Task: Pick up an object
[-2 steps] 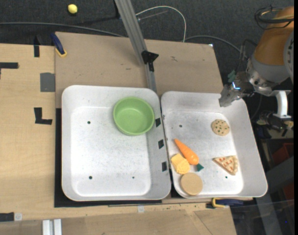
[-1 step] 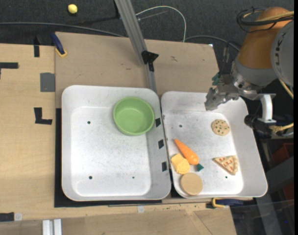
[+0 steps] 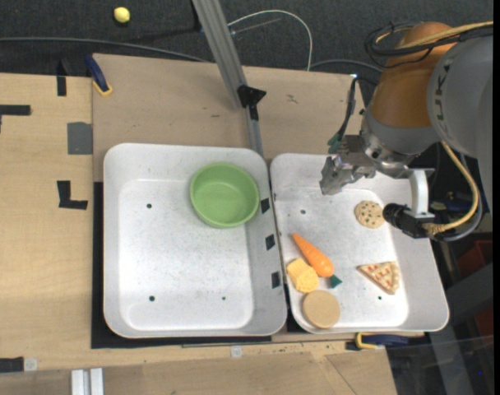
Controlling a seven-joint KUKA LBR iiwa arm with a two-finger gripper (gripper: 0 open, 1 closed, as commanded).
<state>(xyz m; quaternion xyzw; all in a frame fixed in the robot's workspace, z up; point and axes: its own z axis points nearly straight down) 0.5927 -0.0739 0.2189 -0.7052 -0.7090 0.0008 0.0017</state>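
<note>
1. The gripper (image 3: 335, 177) hangs over the right bin's (image 3: 423, 319) back edge; its opening can't be read.
2. The cookie (image 3: 368, 213) lies just beside it, so a descent could miss.
3. The carrot (image 3: 313, 256) touches its neighbours near the front-left corner, inviting a snag.

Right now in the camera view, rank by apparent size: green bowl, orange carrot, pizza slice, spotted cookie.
1. Round green plastic bowl, clearly largest.
2. Orange toy carrot and triangular toy pizza slice: look alike, not ranked.
3. Small round spotted cookie, smallest.
</note>
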